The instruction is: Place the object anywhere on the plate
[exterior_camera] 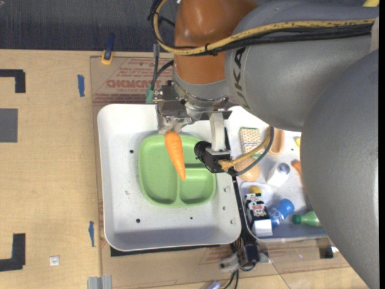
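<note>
An orange toy carrot (pixel 175 155) points down and slightly right over the green two-part plate (pixel 155 174), which lies in the left white bin (pixel 120 209). The carrot's thick top end sits between the fingers of my gripper (pixel 171 126), which is shut on it just above the plate's far rim. The carrot's tip lies over the plate's middle ridge; I cannot tell whether it touches the plate. The arm's orange band (pixel 204 17) and grey body cover the upper right of the view.
The right bin (pixel 289 230) holds several small items: a blue bottle (pixel 281 210), a green piece (pixel 308 219), a wooden spoon (pixel 255 164) and a patterned sponge (pixel 251 138). Cables hang by the plate's right rim. Brown cardboard lies left of the bins.
</note>
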Robot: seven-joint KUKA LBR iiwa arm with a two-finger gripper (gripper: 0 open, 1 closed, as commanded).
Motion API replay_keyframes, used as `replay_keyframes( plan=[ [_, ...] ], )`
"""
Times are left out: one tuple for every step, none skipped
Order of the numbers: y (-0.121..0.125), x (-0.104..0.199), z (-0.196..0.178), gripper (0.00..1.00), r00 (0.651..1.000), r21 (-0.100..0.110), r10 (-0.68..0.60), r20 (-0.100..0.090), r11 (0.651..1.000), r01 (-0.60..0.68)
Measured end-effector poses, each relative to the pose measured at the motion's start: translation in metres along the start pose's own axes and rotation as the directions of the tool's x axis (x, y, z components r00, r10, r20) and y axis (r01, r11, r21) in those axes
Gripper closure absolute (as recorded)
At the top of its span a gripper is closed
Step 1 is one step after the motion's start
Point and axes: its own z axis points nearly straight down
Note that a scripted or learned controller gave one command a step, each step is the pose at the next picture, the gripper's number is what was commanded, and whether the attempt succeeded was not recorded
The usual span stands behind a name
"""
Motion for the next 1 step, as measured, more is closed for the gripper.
replay_keyframes(
  plan=[
    [-0.0003, 0.0004, 0.0007, 0.00, 1.000, 0.002, 0.000, 0.001, 1.000, 0.000]
  ],
)
